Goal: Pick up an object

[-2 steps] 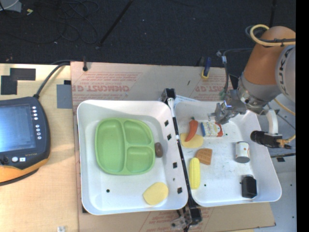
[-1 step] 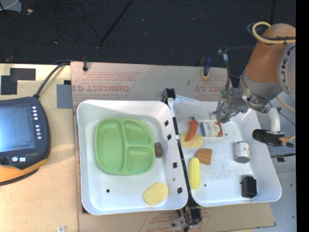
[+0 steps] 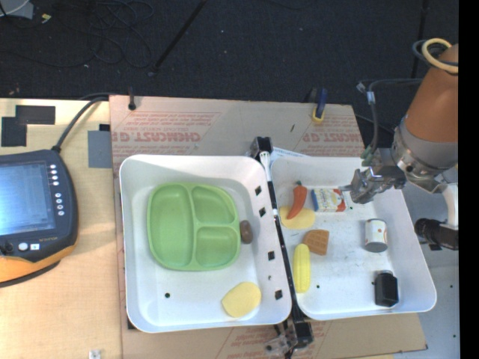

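Observation:
My gripper (image 3: 364, 186) hangs over the back right part of the right bin (image 3: 415, 305). It is just right of a small white packet with red and blue print (image 3: 326, 199). Nothing shows held in it. Left of the packet lies a red chili (image 3: 299, 197), with a flat yellow piece (image 3: 301, 220) touching its lower end. A brown wedge (image 3: 317, 241) and a yellow corn cob (image 3: 301, 268) lie nearer the front. A white can (image 3: 375, 234) stands below the gripper, and a black block (image 3: 385, 289) sits at the front right.
The left bin (image 3: 135, 290) holds a green divided plate (image 3: 193, 225), a small brown ball (image 3: 245, 232) at its right edge and a yellow disc (image 3: 241, 299) in front. A tablet (image 3: 34, 204) lies on the bench at the far left.

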Robot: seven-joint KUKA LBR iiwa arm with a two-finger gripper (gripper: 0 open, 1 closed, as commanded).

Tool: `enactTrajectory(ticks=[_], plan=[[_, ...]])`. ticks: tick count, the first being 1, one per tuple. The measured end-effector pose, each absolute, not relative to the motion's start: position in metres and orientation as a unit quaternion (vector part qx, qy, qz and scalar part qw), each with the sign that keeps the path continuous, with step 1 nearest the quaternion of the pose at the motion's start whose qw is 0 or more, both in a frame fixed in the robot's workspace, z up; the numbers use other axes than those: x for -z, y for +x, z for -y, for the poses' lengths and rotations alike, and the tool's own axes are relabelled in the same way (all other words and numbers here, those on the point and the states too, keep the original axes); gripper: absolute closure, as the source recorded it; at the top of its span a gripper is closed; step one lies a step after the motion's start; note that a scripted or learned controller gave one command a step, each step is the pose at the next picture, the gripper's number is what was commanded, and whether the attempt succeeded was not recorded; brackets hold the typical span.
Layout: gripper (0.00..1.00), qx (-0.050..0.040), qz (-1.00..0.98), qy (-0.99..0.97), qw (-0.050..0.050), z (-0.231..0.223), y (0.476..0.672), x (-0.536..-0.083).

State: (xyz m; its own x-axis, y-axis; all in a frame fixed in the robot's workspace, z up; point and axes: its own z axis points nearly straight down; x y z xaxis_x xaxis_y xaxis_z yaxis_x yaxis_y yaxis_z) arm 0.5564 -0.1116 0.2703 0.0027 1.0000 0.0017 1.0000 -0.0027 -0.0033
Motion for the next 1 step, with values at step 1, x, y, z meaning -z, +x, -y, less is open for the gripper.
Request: enactTrajectory(ticks=[1], plan=[[1.00, -0.0008, 0.706, -0.708, 0.002, 0.1085, 0.5241, -0.2828]])
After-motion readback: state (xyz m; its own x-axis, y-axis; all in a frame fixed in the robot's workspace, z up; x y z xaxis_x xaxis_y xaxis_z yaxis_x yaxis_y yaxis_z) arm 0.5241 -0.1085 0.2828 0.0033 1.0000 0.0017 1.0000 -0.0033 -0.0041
